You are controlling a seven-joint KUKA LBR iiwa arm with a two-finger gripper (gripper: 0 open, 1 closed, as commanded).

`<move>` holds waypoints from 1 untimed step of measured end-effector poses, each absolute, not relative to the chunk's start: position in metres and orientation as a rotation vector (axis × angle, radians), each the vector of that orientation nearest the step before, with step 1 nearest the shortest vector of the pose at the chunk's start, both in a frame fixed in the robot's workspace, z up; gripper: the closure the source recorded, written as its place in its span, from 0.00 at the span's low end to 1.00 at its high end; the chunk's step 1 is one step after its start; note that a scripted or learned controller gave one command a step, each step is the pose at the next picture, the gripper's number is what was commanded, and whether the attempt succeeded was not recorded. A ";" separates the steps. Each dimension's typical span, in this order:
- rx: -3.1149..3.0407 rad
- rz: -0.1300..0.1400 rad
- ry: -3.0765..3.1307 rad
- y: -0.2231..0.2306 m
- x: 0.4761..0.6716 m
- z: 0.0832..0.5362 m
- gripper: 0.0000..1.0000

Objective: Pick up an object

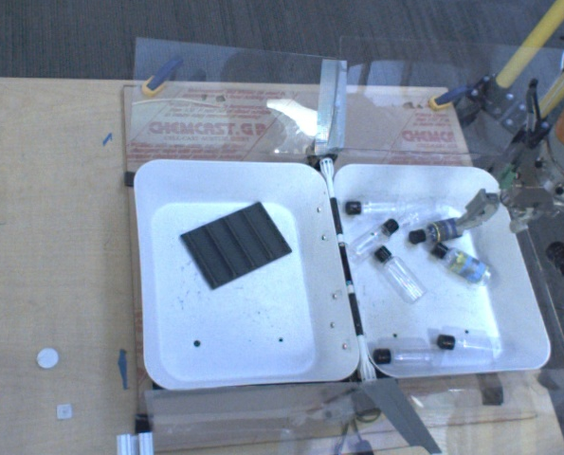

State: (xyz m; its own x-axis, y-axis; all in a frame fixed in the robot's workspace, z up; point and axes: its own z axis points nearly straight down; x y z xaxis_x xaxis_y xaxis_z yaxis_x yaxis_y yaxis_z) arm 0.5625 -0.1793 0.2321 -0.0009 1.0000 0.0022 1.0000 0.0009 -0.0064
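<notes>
We see small clear vials (400, 278) with black caps, lying flat, scattered in right bin (523, 349). One blue-marked vial (468, 267) near middle.

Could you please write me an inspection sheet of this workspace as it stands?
Surface: wooden bench bearing two shallow white bins, left bin and right bin.
Job's things: clear vials with black caps scattered in the right bin; dark ribbed panel lying flat in the left bin.
Clutter: small white disc on the bench.
Grippers: gripper low over the right bin's upper right, near a vial; jaws' state unclear.
Cables: nothing seen.
Surroundings: clear sheet behind the bins.
</notes>
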 end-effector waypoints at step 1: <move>-2.153 0.004 -2.281 -0.183 0.558 0.142 0.00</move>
State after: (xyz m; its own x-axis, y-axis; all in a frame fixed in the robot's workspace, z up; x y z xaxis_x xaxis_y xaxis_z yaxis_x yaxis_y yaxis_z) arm 0.5576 -0.1828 0.1418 -0.0579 0.9983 0.0019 0.9983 0.0579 -0.0049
